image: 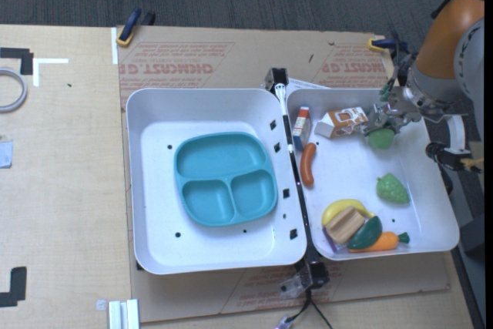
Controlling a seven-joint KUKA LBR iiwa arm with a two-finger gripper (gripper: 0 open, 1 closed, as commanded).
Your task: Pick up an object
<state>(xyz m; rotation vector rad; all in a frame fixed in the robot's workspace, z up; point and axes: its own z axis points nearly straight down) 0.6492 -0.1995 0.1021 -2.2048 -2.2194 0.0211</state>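
Note:
My gripper (387,122) hangs over the back right part of the right bin (431,239). A small round green object (380,139) sits directly at its tip, touching or nearly touching it; I cannot see whether it is gripped. Just to its left lies a small orange-and-white carton (343,121). A light green leafy piece (393,189) lies nearer the front, on the bin's right side.
A red sausage (308,164) and a small bottle (300,127) lie along the right bin's left wall. A banana (344,208), a brown block (344,226), a dark green vegetable (367,233) and a carrot (384,243) crowd its front. A teal divided plate (226,177) fills the left bin (146,166).

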